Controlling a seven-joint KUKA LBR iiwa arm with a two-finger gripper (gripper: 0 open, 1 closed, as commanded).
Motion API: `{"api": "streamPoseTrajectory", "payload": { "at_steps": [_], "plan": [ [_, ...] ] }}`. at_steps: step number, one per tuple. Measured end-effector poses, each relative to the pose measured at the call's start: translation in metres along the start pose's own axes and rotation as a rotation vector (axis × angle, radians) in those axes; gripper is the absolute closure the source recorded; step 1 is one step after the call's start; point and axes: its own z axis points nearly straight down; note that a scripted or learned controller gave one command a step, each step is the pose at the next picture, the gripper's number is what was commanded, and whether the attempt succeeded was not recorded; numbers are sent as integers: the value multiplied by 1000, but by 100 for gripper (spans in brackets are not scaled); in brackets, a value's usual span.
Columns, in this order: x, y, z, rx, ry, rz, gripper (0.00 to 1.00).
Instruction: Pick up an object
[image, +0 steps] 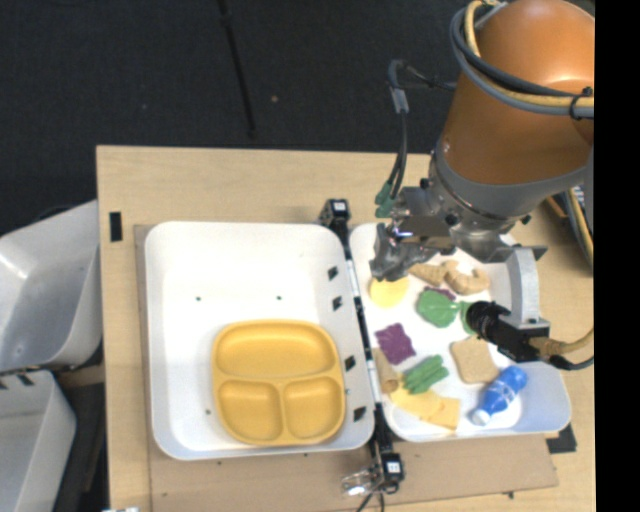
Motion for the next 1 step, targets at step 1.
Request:
{"api": "streamPoseTrajectory", "payload": {
  "at_steps": [1],
  "plan": [
    [-2,0,-9,1,-2,-4,100]
  ]
}}
